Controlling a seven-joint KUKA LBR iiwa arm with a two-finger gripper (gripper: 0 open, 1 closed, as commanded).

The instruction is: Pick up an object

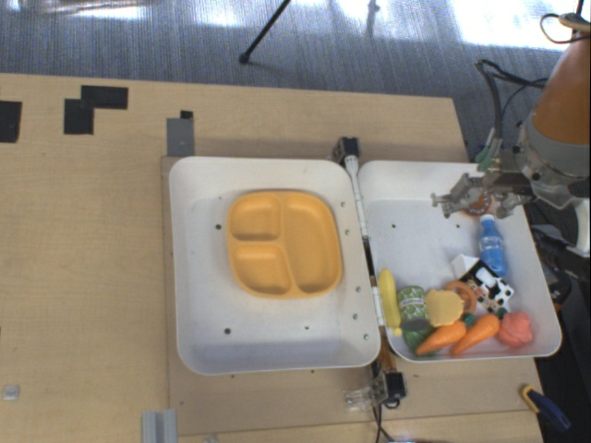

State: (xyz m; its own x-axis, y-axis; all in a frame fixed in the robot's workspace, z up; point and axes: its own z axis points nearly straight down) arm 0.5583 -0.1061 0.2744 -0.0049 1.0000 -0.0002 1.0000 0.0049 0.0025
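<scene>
My gripper (469, 198) hangs over the back of the right bin (406, 229), just left of the orange-banded wrist. A blue bottle (491, 248) lies right below and slightly right of it, cap end toward the gripper. Further forward the toys are heaped in the bin's near corner: a black-and-white cow (496, 290), a yellow corn cob (388, 300), a green piece (412, 304), a yellow piece (444, 308), two orange carrots (441, 338) and a pink piece (517, 329). I see nothing held by the gripper.
The left bin (199, 275) holds a yellow divided plate (282, 244) in its middle. A ridge with a black clamp (347, 148) separates the two bins. Cables (499, 90) hang at the right behind the arm. The wooden bench (83, 275) stretches to the left.
</scene>
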